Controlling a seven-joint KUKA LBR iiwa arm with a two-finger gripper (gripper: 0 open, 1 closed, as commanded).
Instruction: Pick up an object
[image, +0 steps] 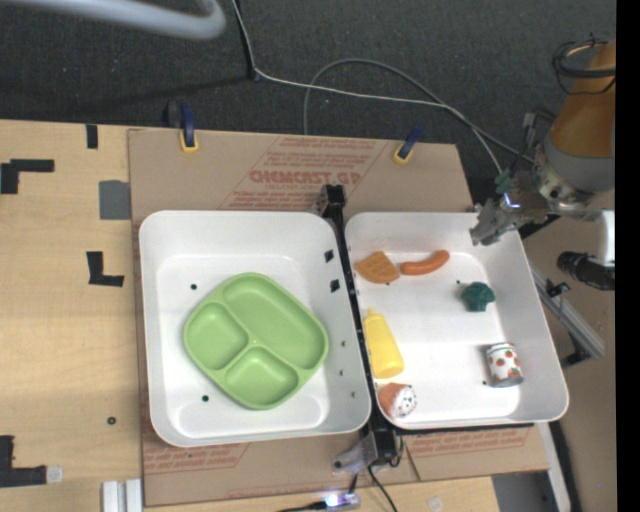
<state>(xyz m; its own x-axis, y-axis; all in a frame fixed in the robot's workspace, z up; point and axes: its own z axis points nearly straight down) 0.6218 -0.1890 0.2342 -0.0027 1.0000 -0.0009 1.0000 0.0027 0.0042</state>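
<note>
The arm (585, 120) comes in from three o'clock, and its gripper (492, 224) hovers over the upper right corner of the right bin (535, 330). Nothing sits between its fingers; whether they are spread or closed I cannot tell from this angle.

No object has been picked yet, so the step looks like the approach. The nearest candidates are the sausage (425, 264), at about eight o'clock from the gripper, and the green broccoli piece (477, 295), near six o'clock. To do this well, I'd pick the broccoli or the sausage since each lies apart from its neighbours, centre the gripper over it, drop straight down, and keep off the bin wall just beside it.

In the right bin: an orange wedge-like piece (378, 268) touching or just beside the sausage's left end, a yellow bottle (382, 343) along the left wall, a small red-and-white object (400, 400) at its foot, and a little can (503, 364) toward four o'clock. The left bin (165, 300) holds a green divided plate (255, 340), lying flat.
</note>
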